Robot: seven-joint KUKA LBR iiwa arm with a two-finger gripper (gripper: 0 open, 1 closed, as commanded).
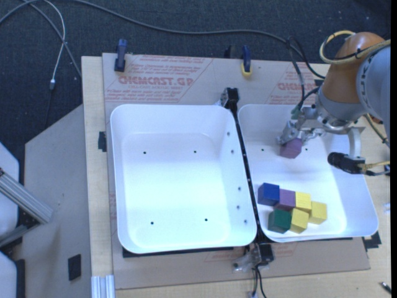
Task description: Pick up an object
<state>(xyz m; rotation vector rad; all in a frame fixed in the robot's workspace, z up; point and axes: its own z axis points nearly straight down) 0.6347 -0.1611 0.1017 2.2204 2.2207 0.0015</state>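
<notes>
My gripper hangs over the upper part of the right bin, with a purple block between its fingertips. The block appears raised a little off the bin floor. Lower in the same bin lies a cluster of blocks: a blue one, a purple one, yellow ones, and a green one. The gripper is well above and to the right of that cluster.
The left bin sits beside the right one, a black divider between them. Two clamps hold the board at the back. The arm's orange band looms over the right bin's far corner.
</notes>
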